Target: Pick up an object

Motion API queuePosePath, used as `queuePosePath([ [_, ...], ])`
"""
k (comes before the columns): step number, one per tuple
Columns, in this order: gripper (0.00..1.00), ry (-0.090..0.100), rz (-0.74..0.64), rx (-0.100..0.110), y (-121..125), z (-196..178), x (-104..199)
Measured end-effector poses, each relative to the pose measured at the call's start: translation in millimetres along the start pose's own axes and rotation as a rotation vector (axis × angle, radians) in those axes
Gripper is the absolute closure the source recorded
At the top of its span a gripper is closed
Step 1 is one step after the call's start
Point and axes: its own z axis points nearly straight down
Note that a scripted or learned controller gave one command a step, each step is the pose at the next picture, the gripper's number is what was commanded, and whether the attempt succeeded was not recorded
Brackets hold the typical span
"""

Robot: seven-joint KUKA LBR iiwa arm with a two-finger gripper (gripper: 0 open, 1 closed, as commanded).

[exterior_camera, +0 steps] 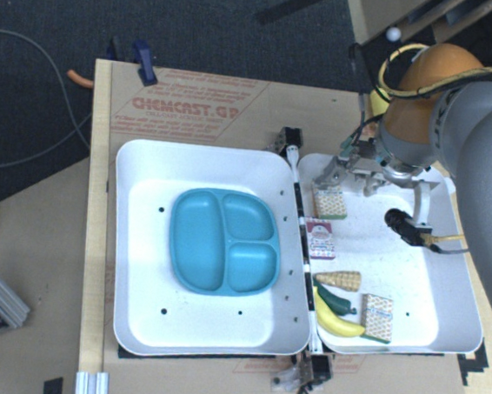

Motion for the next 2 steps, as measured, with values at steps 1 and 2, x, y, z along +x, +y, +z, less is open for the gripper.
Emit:
queuePosePath([
  [1, 0.00, 0.007, -0.002, 0.000, 0.3, 0.3, -3.3],
  [2, 0.00, 0.000, 0.000, 0.000, 0.0, 0.1, -0.2],
])
